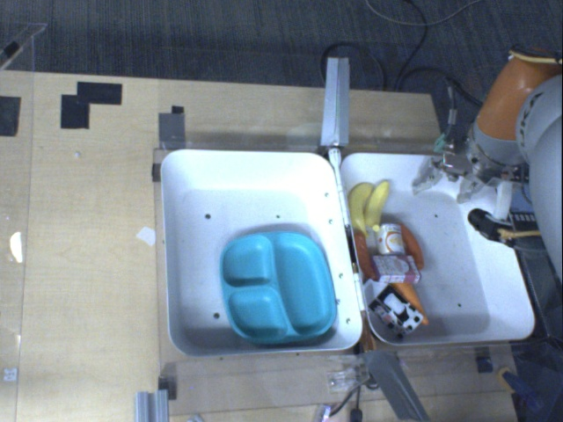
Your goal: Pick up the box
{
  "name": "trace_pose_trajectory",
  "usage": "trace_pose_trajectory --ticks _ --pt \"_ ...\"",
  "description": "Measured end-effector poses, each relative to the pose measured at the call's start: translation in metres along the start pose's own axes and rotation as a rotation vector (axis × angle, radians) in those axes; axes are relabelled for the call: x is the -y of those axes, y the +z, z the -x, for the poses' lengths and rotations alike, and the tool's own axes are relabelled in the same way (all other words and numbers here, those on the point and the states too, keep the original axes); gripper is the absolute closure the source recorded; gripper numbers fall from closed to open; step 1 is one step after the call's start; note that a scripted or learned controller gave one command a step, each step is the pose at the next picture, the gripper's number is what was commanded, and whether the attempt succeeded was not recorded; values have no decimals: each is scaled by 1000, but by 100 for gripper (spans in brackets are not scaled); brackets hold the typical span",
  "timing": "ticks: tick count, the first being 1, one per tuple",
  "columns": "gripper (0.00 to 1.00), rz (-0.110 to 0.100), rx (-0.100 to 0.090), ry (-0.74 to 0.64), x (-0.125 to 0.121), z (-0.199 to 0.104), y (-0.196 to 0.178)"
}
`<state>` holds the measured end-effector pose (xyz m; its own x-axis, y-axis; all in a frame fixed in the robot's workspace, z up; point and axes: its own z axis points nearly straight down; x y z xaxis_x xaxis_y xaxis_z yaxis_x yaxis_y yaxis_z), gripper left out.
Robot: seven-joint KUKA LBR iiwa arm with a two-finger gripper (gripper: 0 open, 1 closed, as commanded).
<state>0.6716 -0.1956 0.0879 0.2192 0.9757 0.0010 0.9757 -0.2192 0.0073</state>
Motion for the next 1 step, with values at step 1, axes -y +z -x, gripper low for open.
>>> trace_pose_trajectory --ticks 1 --pt "0 2 1 -189 5 -12 -54"
